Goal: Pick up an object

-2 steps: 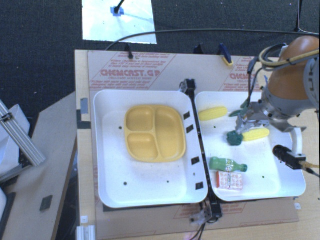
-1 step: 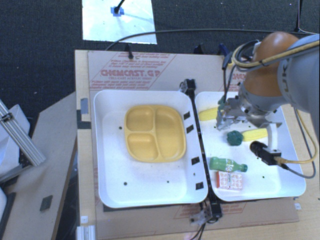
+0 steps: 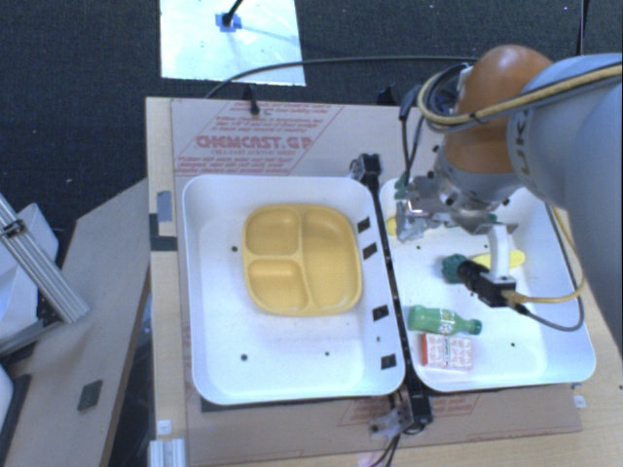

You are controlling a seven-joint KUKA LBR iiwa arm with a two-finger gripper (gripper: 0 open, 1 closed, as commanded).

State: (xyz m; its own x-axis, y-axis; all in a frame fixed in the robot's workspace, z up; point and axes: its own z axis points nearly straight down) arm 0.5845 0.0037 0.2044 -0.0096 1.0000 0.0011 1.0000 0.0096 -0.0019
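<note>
My gripper [image 3: 413,224] hangs low over the back left part of the right bin [image 3: 555,348], close to the divider between the bins. A small yellow thing [image 3: 391,226] peeks out just left of it, mostly hidden. A dark green object [image 3: 453,265] lies a little to the gripper's front right. A green bottle [image 3: 443,320] lies on its side nearer the front, with a red and white box [image 3: 448,351] just in front of it. Another yellow piece [image 3: 514,258] shows to the right of the wrist.
The left bin [image 3: 219,358] holds a yellow divided plate [image 3: 300,259] near its middle. Black clips run along the divider [image 3: 380,261] between the bins. The arm's grey body and orange band [image 3: 496,95] cover the right bin's back right.
</note>
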